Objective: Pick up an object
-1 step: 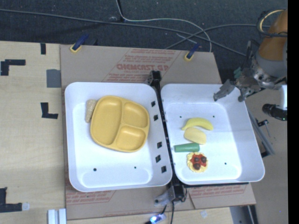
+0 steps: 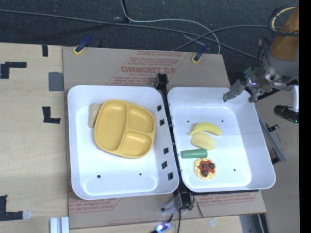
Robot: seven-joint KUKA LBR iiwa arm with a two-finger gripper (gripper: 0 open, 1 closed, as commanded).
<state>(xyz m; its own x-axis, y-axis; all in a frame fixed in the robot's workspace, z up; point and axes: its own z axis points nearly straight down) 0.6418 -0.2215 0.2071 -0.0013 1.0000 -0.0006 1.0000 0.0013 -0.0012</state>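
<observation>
The gripper [image 2: 241, 89] hovers at two o'clock over the right bin [image 2: 252, 144], its state impossible to tell, clear of the banana [image 2: 206, 128] below

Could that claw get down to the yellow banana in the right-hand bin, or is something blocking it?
Probably yes. The banana lies uncovered in the right bin, nothing stacked on it, and the claw sits at that bin's upper right corner with open space between them.

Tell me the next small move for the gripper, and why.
Probably swing the gripper left and forward over the banana: it hangs at the right bin's far right corner, apart from the food items lying mid-bin.
</observation>
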